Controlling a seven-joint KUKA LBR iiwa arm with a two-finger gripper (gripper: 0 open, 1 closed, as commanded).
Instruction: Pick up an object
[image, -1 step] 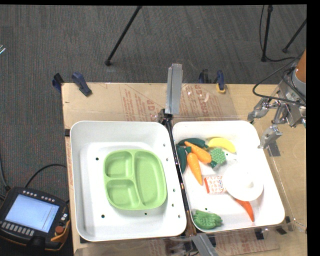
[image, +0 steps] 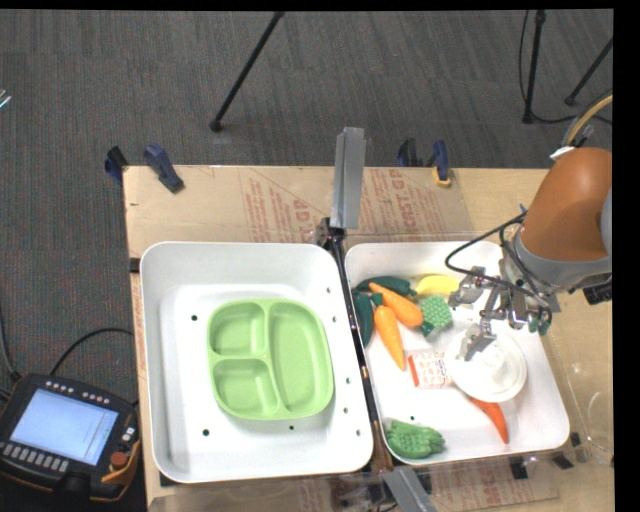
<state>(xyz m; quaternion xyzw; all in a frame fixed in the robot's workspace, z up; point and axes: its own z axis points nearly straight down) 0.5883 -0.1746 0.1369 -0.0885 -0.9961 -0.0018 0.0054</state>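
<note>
My gripper hangs over the right bin, its fingers spread apart above a white round plate with nothing between them. To its left lies a pile of toy food: two orange carrots, a green broccoli piece, a yellow piece and dark green leaves. A small red-and-white box lies beside the plate. Another carrot pokes out below the plate. A green bumpy toy sits at the bin's front edge.
The left bin holds a light green divided tray. A grey post stands at the back between the bins. A teach pendant lies on the floor at lower left. Blue clamps grip the bench's rear edge.
</note>
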